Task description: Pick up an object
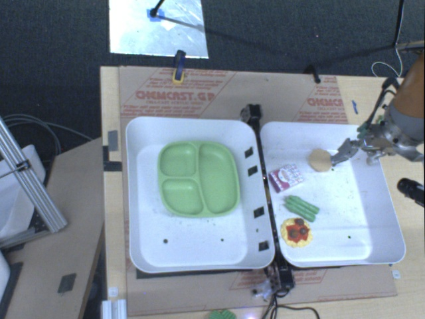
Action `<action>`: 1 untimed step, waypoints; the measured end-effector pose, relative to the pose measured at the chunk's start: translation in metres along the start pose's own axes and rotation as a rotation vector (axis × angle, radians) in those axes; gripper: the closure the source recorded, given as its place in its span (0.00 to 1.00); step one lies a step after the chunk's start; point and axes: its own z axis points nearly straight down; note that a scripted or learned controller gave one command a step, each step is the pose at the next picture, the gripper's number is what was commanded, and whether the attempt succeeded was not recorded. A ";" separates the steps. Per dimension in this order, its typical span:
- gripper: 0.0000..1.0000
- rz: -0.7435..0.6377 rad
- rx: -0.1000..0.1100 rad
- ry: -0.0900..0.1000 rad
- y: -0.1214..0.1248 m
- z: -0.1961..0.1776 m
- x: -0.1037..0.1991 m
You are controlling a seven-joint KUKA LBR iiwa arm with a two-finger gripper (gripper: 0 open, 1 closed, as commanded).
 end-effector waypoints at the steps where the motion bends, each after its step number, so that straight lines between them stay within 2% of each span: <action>1: 0.00 -0.004 0.003 0.001 0.032 0.112 0.010</action>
